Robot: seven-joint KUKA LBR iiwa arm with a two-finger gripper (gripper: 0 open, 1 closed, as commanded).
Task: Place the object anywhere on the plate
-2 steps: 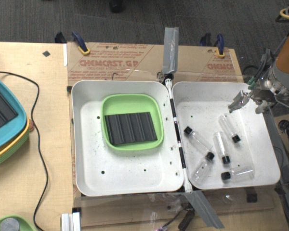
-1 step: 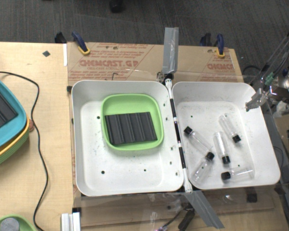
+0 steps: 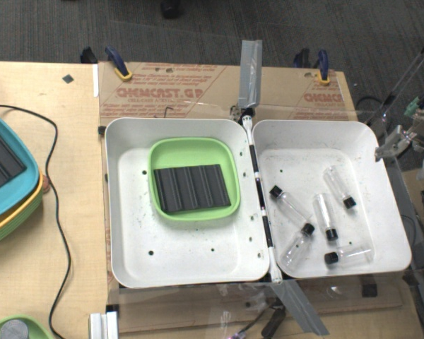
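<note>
A green square plate (image 3: pixel 192 148) sits in the upper middle of the left white bin (image 3: pixel 127 253). A dark ribbed mat (image 3: pixel 191 188) lies flat inside the plate. In the right white bin (image 3: pixel 381 260) lie several clear plastic tubes with black caps, scattered across its middle and lower half. One tube (image 3: pixel 288 203) lies nearest the divider. Another (image 3: pixel 337 182) lies toward the upper right, and a third (image 3: pixel 352 253) rests by the front wall.
A stack of teal and green trays (image 3: pixel 10 189) stands at the bench's left edge, with a black cable (image 3: pixel 56 210) looping beside it. Cardboard (image 3: pixel 162 87) with blue clamps lies behind the bins. A metal fixture (image 3: pixel 396 141) juts over the right bin's far right corner.
</note>
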